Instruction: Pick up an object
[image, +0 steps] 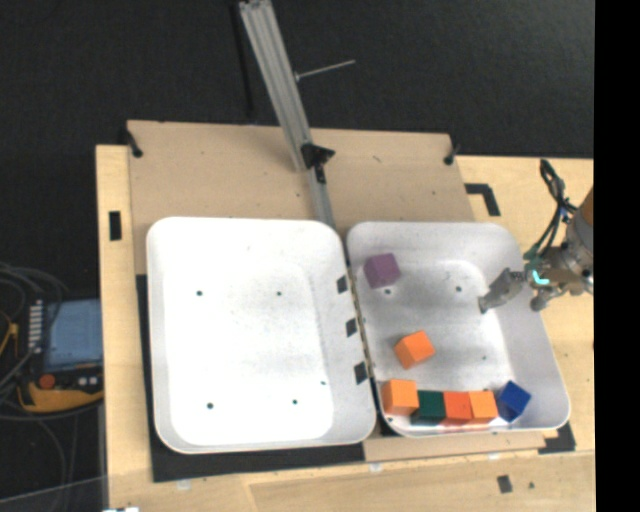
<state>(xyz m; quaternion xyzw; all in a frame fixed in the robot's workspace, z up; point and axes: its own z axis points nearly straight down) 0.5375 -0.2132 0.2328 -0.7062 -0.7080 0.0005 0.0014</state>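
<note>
The right bin (470, 245) holds several small cubes. A purple cube (381, 269) lies near its back left, and an orange cube (414, 348) sits tilted near the middle. Along the front wall stand an orange cube (401, 395), a green cube (431, 405), two more orange cubes (458, 405) (483, 404) and a blue cube (513, 399). My gripper (519, 294) hovers over the bin's right side, well right of the purple cube and above the blue one. It is open, with one finger (496, 293) pointing left and nothing between the two.
The left bin (250, 235) adjoins the right one. A slanted metal rail (285, 95) runs from the top down to the gap between the bins. A blue box with cables (72, 335) sits off the bench at left.
</note>
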